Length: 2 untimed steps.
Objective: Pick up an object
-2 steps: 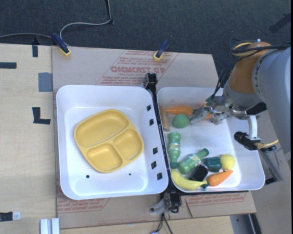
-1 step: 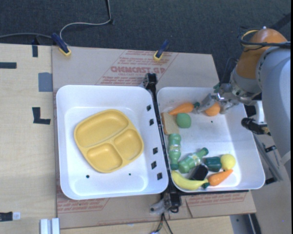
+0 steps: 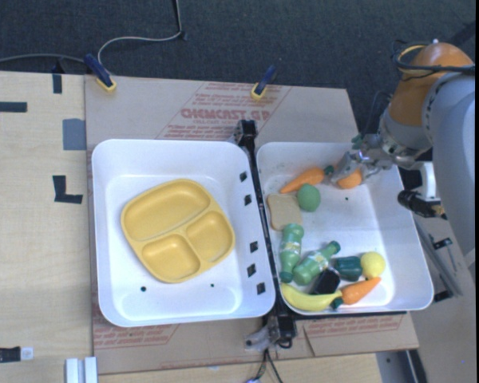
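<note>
Though the blur leaves it impossible to tell how the grey two-finger gripper (image 3: 353, 166) stands, a small rounded orange toy piece (image 3: 349, 180) lies beneath it near the right white bin's (image 3: 399, 238) far edge.

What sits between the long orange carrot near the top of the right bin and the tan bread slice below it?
Camera view: nothing lies between the long orange carrot and the tan bread slice, just bare white bin floor. A green ball sits beside that gap.
</note>
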Each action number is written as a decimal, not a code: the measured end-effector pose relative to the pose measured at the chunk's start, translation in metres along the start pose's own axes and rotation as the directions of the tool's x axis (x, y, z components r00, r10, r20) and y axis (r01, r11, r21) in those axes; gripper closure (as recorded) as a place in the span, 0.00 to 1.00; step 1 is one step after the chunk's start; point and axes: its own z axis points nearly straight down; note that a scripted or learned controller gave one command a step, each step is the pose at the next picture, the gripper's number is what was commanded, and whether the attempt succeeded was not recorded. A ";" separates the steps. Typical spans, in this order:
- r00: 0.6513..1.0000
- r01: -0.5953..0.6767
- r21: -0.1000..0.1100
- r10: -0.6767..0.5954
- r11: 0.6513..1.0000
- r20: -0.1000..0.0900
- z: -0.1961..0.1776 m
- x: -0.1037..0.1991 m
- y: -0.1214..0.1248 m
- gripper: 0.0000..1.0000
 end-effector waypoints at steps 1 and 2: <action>1.000 -0.004 -0.011 0.004 1.000 -0.001 -0.066 0.074 -0.016 1.00; 1.000 -0.004 -0.010 0.004 1.000 -0.002 -0.096 0.153 0.001 1.00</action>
